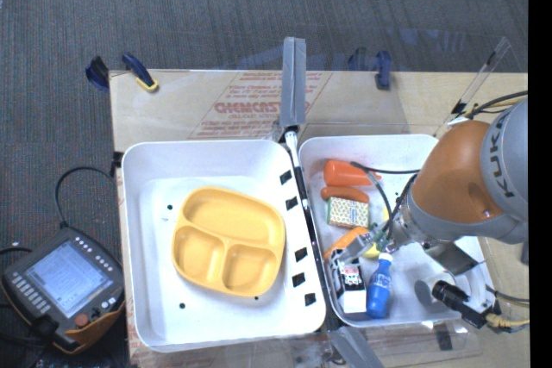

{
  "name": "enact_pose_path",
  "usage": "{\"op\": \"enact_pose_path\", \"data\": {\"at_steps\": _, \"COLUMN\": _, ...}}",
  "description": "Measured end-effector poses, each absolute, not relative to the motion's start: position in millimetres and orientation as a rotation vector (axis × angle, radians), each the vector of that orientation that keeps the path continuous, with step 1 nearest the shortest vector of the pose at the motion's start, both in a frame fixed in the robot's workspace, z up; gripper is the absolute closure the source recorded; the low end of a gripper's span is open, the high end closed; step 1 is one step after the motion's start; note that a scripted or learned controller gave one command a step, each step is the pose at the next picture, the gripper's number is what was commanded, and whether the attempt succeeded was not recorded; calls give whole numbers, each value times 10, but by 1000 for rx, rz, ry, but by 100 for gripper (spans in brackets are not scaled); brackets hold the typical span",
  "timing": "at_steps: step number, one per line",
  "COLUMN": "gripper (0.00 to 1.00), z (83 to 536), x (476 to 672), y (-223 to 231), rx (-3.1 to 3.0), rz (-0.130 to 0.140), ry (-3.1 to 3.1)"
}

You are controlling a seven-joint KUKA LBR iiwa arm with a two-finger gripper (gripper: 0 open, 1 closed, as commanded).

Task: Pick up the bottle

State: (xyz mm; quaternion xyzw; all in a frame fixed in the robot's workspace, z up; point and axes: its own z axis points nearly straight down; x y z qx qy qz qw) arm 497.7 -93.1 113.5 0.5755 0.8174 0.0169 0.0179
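The blue bottle (377, 289) with a white cap lies in the right bin (405, 142), near its front wall, cap pointing away from the front. My gripper (360, 246) reaches in from the right and hangs low over the bin's middle, just above and left of the bottle's cap. The grey and orange wrist (453, 185) covers the bin's right half. Nothing can be made out held in the gripper.
An orange carrot (347, 172), a brown sausage (345, 194), a patterned small box (348, 212) and an orange piece (349, 237) lie behind the gripper. A black-and-white item (351, 276) and a white block (354, 302) sit left of the bottle. A yellow divided plate (228, 239) lies in the left bin (138, 185).
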Motion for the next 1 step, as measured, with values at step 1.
{"op": "enact_pose_path", "data": {"at_steps": 1, "gripper": 0, "z": 1134, "x": 4948, "y": -937, "rx": 1835, "rz": 58, "ry": 2504}}
